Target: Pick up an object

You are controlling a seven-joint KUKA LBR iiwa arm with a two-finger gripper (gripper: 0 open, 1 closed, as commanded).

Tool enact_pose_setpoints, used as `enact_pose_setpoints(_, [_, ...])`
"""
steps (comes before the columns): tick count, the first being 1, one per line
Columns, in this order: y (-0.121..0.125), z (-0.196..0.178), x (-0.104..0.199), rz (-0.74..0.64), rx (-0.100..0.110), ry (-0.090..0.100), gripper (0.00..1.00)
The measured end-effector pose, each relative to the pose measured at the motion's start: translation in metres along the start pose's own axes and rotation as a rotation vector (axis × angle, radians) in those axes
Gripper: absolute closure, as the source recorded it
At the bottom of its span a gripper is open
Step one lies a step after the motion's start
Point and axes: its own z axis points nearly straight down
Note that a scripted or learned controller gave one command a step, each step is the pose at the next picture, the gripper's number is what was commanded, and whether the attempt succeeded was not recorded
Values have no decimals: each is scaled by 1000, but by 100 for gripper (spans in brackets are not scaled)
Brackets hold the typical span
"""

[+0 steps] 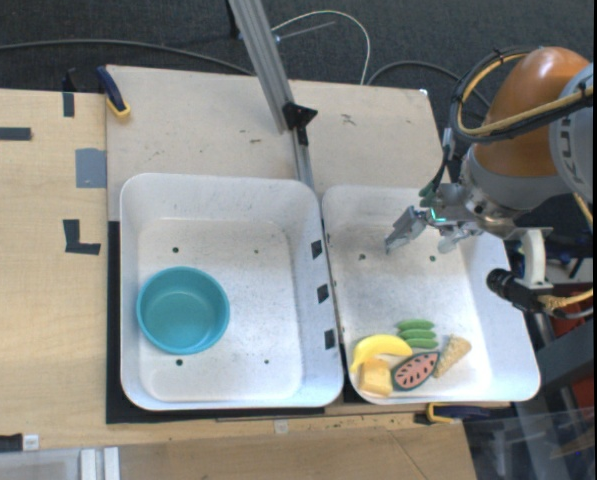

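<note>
My gripper (pixel 428 236) hangs over the far part of the right bin (pixel 498 368), open, with nothing between its fingers. Toy food lies clustered at that bin's near edge, well below the gripper: a yellow banana (pixel 380 347), a green pea pod (pixel 416 329), a watermelon slice (pixel 415 371), a tan bread piece (pixel 456 352) and a yellow block (pixel 376 379). A blue bowl (pixel 183 310) sits upright in the near left part of the left bin (pixel 218 193).
A grey metal pole (pixel 268 53) slants down from the top to the wall between the bins. Cables loop behind the bins and around the arm's orange band (pixel 533 88). A wooden bench top (pixel 38 198) extends to the left.
</note>
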Motion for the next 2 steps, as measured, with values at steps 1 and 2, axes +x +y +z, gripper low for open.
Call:
enact_pose_setpoints(1, [0, 44, 4, 0, 5, 0, 0])
enact_pose_setpoints(2, [-6, 108, 4, 1, 7, 0, 0])
